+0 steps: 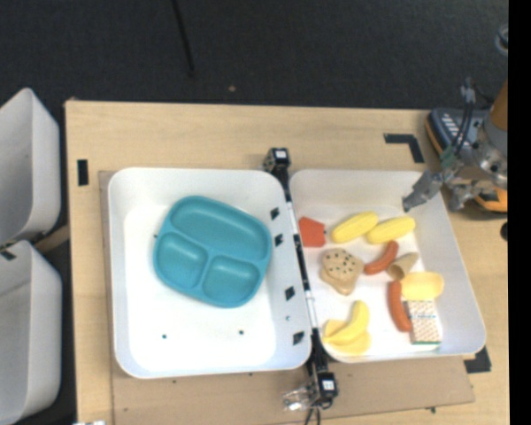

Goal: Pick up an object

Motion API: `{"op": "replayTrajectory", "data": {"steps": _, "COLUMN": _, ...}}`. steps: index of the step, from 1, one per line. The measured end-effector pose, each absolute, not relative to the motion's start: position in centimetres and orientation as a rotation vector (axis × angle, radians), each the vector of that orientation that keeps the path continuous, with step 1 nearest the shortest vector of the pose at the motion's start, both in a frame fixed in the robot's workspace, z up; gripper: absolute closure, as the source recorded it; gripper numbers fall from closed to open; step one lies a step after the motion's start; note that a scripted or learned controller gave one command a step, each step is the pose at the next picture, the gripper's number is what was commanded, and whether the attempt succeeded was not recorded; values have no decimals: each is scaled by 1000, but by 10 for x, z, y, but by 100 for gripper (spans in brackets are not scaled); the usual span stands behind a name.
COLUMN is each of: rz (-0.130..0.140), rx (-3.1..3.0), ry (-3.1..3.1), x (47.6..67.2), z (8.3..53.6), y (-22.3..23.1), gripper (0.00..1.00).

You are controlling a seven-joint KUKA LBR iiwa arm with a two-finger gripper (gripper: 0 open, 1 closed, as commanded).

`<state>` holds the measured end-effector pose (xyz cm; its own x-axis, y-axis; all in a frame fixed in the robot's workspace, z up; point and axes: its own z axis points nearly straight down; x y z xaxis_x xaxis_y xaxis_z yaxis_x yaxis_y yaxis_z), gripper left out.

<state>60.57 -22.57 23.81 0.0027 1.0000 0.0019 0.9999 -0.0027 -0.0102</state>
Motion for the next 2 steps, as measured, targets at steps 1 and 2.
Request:
{"op": "replayTrajectory", "data": {"steps": 1, "rz": 1, "rx": -2222, "ry": -2220, "x": 608, "z": 244, "y": -225, "gripper": 0}}
{"op": "replayTrajectory", "data": {"steps": 2, "rz": 8, "rx": -2218, "ry": -2218, "x": 597, "z": 187, "y": -228, "gripper": 0}}
